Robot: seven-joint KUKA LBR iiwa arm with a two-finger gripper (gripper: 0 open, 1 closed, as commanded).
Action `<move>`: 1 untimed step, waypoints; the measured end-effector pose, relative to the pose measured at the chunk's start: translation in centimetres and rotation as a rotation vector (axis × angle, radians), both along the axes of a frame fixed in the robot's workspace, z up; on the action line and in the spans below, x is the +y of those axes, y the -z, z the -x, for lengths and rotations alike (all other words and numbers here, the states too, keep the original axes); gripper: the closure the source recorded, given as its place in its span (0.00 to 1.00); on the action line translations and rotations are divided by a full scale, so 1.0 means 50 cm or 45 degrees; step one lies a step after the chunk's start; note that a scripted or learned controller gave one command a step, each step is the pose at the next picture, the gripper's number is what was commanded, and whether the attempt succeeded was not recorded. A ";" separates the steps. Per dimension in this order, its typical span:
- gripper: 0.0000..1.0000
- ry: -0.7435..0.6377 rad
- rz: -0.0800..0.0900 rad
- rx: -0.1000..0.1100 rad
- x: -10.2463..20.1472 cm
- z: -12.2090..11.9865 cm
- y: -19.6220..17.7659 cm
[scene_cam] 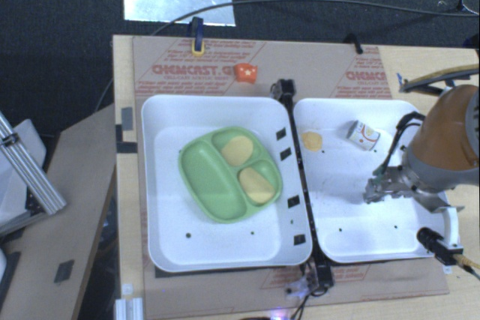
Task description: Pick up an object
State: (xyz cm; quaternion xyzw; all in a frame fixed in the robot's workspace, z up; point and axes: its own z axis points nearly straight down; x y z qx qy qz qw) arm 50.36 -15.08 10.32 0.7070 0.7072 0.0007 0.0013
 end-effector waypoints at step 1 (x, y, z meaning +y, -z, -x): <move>1.00 -0.003 0.002 -0.005 -0.008 0.009 -0.122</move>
